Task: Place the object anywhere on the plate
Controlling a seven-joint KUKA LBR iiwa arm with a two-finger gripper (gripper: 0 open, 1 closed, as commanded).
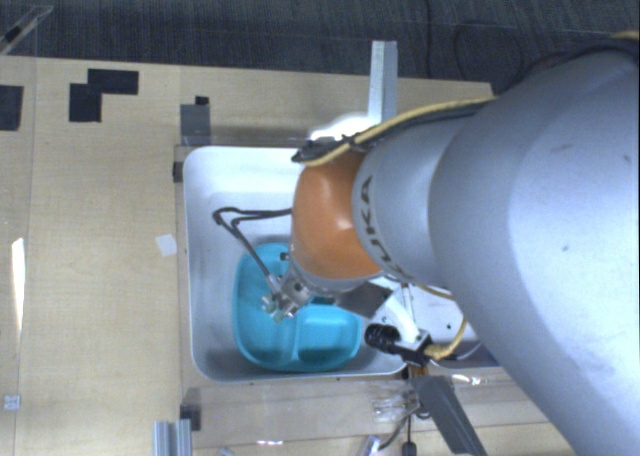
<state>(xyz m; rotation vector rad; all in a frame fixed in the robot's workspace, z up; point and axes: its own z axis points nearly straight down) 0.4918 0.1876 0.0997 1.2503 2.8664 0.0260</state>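
A blue plate lies in the lower part of the left white bin. My gripper hangs low over the plate's upper middle, pointing down from the orange wrist band. The wrist and the grey arm hide the plate's upper right part and whatever lies under the gripper tip.
A black cable loops from the wrist over the bin floor to the left of the gripper. The bulky arm covers the right side of the bench. A metal post stands behind the bin. Black marks sit on the wooden bench at the back left.
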